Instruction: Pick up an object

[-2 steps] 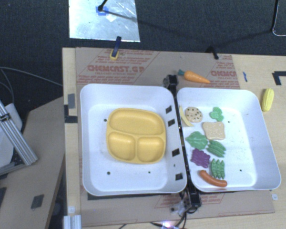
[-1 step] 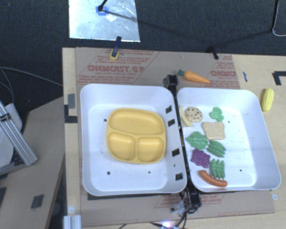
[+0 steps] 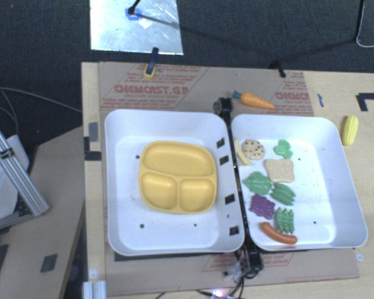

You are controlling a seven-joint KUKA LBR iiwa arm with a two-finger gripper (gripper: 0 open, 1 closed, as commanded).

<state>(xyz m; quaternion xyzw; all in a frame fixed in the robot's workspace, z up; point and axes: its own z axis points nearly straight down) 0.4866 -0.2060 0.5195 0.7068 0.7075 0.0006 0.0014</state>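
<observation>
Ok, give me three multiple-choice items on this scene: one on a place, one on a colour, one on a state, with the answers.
1. Where is the carrot?
A. in the right bin
B. on the bench beyond the bins
C. on the tray

2. What colour is the divided tray?
A. yellow
B. blue
C. red

3. How does the tray sit in the left bin?
A. standing on edge
B. flat, hollows facing up
C. turned upside down

Answers:
1. B, it lies on the board past the bins' far rims.
2. A, it is plainly yellow.
3. B, its three compartments show from above.
</observation>
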